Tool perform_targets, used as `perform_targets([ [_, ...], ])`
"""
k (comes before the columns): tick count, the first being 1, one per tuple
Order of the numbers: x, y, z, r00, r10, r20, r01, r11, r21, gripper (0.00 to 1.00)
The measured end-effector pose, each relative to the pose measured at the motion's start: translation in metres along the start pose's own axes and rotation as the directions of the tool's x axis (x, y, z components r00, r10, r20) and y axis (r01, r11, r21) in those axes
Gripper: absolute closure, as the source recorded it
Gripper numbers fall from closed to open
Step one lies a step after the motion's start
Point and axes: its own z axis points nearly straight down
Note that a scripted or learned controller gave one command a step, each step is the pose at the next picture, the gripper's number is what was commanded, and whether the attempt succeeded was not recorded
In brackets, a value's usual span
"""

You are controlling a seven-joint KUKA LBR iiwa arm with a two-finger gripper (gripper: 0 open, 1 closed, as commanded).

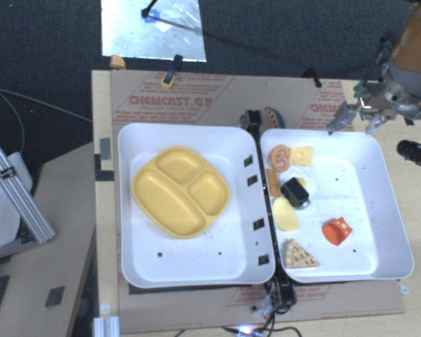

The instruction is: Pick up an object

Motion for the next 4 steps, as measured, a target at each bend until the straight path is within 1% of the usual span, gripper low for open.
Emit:
perform_targets([
  [1,-0.010,-0.053,0.110,1.000,0.005,-0.003,-0.005,1.000,0.013,0.00],
  [2,0.037,-0.174,0.162,1.000,0.004,-0.006,-0.004,1.000,0.014,0.00],
  [3,0.096,-0.169,0.053,1.000,-0.007,-0.002,0.007,1.000,-0.009,0.00],
  [4,0.051,-0.173,0.123,1.000,0.006,0.000,-0.006,1.000,0.005,0.00],
])
